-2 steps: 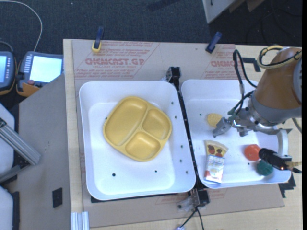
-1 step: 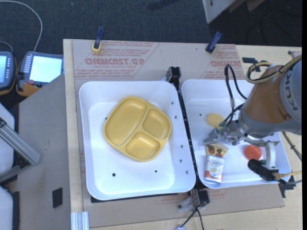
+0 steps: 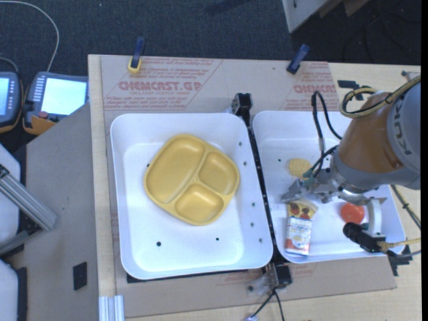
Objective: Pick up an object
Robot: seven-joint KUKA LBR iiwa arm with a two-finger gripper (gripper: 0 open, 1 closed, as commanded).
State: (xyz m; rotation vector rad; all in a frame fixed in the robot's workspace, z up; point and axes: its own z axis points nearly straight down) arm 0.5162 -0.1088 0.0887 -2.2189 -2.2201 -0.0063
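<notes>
My gripper (image 3: 308, 188) hangs low over the middle of the right bin (image 3: 281, 129), under the grey and orange arm that reaches in from the right. A small snack packet (image 3: 299, 228) with a red and yellow print lies flat just in front of the gripper, near the bin's front wall. Just behind the gripper lies a round pale-yellow disc (image 3: 298, 166). To the right, partly tucked beneath the wrist, sits a red-orange object (image 3: 352, 212). I see nothing held at the gripper.
The left bin (image 3: 127, 179) holds a yellow three-compartment plate (image 3: 192, 178) at its middle. A black divider clamp (image 3: 241, 103) sits between the bins at the back. Blue clamps (image 3: 136, 54) grip the bench's far edge.
</notes>
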